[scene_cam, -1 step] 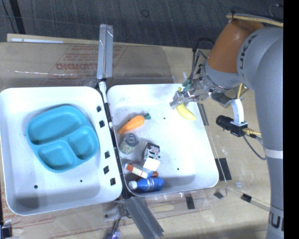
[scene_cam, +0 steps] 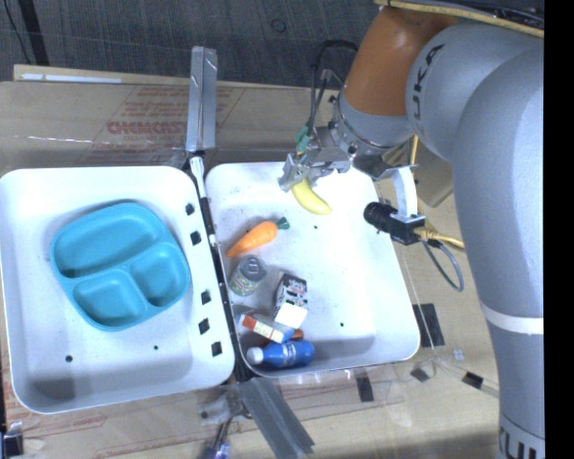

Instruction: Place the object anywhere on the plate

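A small yellow banana (scene_cam: 312,199) hangs at the back of the right bin (scene_cam: 387,299), its upper end between the fingers of my gripper (scene_cam: 302,172). The gripper reaches down from the right and is shut on the banana. The blue plate (scene_cam: 121,260), with three compartments, lies in the left bin (scene_cam: 29,352), well to the left of the gripper.
In the right bin lie an orange carrot (scene_cam: 252,237), a small round can (scene_cam: 249,273), a little carton (scene_cam: 291,295), an orange-and-white tube (scene_cam: 266,328) and a blue bottle (scene_cam: 283,354). A raised divider (scene_cam: 210,275) separates the two bins.
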